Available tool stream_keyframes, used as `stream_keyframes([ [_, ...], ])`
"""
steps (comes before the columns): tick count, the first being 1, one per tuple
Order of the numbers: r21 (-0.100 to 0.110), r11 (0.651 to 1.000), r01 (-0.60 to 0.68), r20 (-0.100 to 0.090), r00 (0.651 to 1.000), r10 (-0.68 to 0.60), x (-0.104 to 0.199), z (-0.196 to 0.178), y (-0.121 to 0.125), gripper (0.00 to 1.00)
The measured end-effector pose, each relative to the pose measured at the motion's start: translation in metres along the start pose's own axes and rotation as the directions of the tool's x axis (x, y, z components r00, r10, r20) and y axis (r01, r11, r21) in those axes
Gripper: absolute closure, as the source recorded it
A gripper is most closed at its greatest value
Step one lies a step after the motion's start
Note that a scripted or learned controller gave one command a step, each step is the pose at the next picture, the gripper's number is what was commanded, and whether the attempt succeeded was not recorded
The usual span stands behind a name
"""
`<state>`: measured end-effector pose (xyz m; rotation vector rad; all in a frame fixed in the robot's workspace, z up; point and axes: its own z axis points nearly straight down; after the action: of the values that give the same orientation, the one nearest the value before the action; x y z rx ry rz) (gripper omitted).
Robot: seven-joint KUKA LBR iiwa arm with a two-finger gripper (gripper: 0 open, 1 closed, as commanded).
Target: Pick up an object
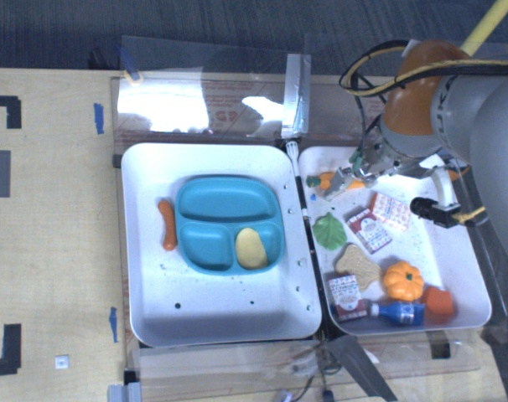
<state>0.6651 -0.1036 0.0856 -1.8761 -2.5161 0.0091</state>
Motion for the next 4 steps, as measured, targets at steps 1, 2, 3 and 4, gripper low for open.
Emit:
stream_keyframes([
  [1,0.000,0.999,0.053,0.002,0.999,-0.053,0.0000,-0.0001,0.0005,0.00],
  [2,-0.002,0.999,0.041,-0.005,0.999,-0.041,-0.0032,0.0000,0.0002,0.00],
  [3,0.005,0.998,-0.064,-0.007,0.998,0.064,-0.0016,0.0002,-0.0012,0.00],
  [4,0.005,0.999,-0.038,0.000,0.999,0.038,0.0008,0.0002,-0.0007,0.00],
])
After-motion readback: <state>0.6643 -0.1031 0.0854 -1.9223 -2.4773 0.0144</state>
